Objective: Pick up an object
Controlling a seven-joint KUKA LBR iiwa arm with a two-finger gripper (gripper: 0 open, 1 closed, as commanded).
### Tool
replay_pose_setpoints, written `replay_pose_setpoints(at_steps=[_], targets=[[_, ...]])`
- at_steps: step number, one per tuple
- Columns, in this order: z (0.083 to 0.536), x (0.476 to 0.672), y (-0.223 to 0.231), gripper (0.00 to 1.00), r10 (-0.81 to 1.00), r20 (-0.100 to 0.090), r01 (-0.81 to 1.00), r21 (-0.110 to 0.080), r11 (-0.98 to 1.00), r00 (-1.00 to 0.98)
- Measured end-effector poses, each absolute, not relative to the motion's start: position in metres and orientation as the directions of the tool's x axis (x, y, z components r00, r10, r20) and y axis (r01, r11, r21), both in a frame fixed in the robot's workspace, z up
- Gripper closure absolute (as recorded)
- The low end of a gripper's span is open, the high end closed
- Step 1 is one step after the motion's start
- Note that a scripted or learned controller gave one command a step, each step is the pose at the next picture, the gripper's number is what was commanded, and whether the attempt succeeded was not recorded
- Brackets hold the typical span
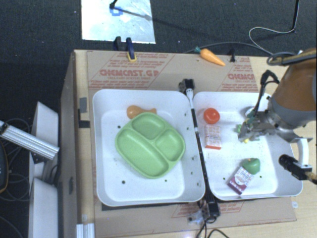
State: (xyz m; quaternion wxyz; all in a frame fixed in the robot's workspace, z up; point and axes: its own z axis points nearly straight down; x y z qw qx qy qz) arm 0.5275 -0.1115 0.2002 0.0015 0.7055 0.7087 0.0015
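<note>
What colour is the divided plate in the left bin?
Light green; the divided plate shows clearly in the camera view.

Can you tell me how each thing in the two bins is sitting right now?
green divided plate: flat, right way up, left bin.
orange toy: partly tucked behind the plate.
bottle with orange cap: lying down, right bin.
purple packet: lying flat.
green toy: touching the packet.
gripper: low over right bin, not touching any item.

A toy orange carrot (212,57) lay on the cardboard sheet (148,68) behind the bins. A blue-handled clamp (130,48) gripped the cardboard's far edge, and a shiny silver sheet (119,14) lay on the dark carpet (34,43).
</note>
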Motion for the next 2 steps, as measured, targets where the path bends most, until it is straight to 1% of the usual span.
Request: replay_pose_setpoints(at_steps=[1,2], targets=[[0.241,0.559,-0.072,1.0,1.0,0.0,1.0,0.003,0.005,-0.005],[0.245,0.62,-0.086,1.0,1.0,-0.001,1.0,0.003,0.006,-0.006]])
